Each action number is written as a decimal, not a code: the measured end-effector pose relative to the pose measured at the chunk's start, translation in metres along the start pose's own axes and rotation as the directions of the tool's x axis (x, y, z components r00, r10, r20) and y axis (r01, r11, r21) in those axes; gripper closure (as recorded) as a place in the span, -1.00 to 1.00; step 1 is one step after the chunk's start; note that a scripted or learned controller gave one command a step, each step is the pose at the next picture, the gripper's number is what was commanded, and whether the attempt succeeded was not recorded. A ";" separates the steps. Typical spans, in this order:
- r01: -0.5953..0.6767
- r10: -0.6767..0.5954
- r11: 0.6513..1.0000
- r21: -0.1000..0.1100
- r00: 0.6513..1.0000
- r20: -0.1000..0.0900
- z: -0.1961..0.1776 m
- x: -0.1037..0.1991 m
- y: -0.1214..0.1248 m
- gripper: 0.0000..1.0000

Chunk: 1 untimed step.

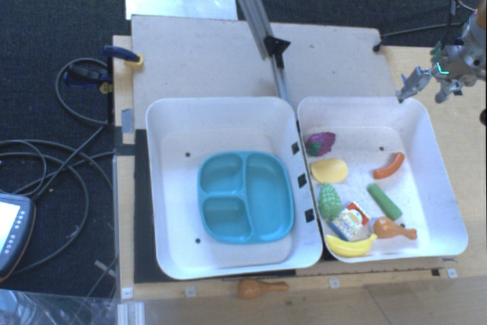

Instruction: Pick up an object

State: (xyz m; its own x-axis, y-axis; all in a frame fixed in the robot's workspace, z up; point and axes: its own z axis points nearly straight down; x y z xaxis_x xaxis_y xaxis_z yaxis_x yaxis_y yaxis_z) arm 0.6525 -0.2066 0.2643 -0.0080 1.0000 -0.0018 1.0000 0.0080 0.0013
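My gripper (428, 90) hangs at the far right, above the back right corner of the right bin (426, 135), open with its two fingers spread and nothing between them. In that bin lie a purple grape bunch (321, 141), a yellow lemon-like piece (329, 170), a red sausage (389, 165), a green cucumber (384, 202), a green bumpy fruit (329, 200), a small printed carton (351, 222), a banana (350, 245) and an orange drumstick (393, 228). All of them are well below and left of the gripper.
The left bin (163, 164) holds a blue divided plate (246, 196). An orange toy (261, 287) lies on the bench in front of the bins. A slanted grey pole (255, 7) crosses the back. Cables (68, 156) and a clamp (122, 55) sit at the left.
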 end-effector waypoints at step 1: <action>-0.006 0.006 1.000 0.004 1.000 -0.001 0.062 -0.004 -0.002 -1.00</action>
State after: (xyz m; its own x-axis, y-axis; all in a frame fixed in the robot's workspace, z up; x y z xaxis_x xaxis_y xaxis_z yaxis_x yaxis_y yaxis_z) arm 0.6508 -0.2107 0.2028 -0.0023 1.0000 -0.0004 1.0000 0.0023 -0.0027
